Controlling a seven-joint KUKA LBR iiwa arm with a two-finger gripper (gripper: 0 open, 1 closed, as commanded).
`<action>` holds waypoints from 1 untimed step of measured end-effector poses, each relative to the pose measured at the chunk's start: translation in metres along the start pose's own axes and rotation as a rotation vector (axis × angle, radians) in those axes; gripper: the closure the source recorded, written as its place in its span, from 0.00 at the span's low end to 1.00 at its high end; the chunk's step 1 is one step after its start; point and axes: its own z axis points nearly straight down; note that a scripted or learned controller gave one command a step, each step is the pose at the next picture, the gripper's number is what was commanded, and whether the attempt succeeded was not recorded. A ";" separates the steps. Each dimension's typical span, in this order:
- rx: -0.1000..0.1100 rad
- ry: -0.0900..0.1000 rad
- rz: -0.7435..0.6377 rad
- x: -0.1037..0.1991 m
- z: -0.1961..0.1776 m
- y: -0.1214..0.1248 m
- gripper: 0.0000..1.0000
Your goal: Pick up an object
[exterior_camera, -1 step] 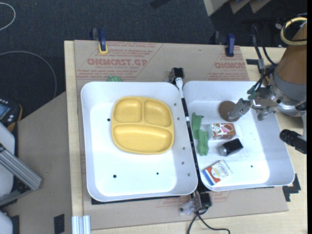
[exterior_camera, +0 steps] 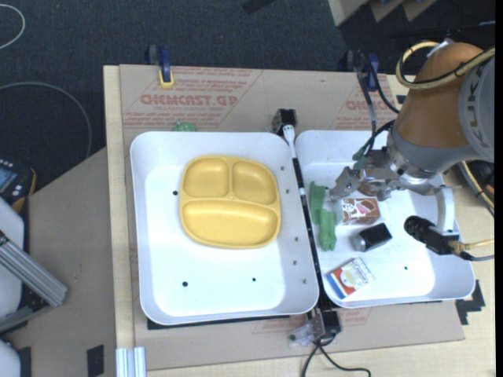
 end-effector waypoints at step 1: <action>-0.001 -0.002 0.004 0.023 -0.002 -0.023 0.00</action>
